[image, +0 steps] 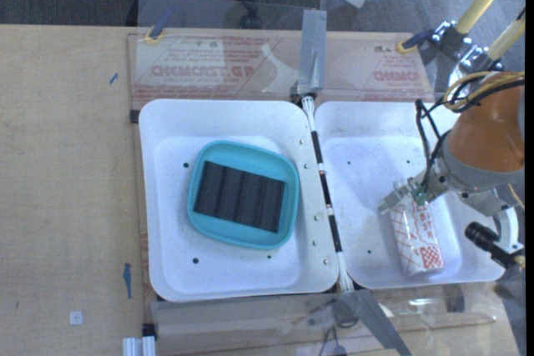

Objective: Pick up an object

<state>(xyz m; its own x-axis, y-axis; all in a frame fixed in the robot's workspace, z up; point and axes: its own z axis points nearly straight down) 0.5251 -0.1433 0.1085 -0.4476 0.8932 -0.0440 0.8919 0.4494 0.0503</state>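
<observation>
In the left bin (pixel 167 179), a shallow white moulded tray with rounded corners, a teal plastic dish (pixel 243 194) is seen lying flat near the middle, slightly turned; its rounded rim encloses a dark, ribbed insert divided into several upright bars. It is left untouched, well apart from the arm. Between the two bins a narrow seam with small fasteners is seen. In the right bin (pixel 359 146), a white packet with a red lattice print (pixel 416 239) is laid lengthwise toward the near right corner, its surface soft and crinkled. The gripper (pixel 412 196) is lowered at the packet's far end, apparently placed there for a grasp; whether the packet is actually gripped cannot be told from this angle. Above it the orange band (pixel 492 129) is seen.
</observation>
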